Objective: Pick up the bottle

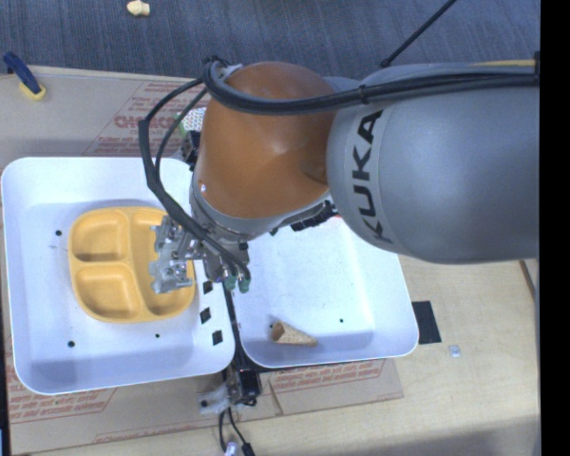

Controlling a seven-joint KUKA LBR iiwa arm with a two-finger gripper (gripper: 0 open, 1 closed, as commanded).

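Observation:
My gripper [174,262] hangs low in the left bin [38,350], over the right edge of a yellow divided tray [109,264]. The metal parts of the gripper overlap the tray's right compartments. The arm's orange band [261,145] and grey body [437,160] cover the far part of both bins and hide whatever lies under them.
A small brown wedge [293,333] lies near the front wall of the right bin [380,302]. Both bins rest on cardboard [123,103]. A blue clamp [24,74] sits at the far left corner, and a yellow scrap [138,8] lies on the dark floor beyond.

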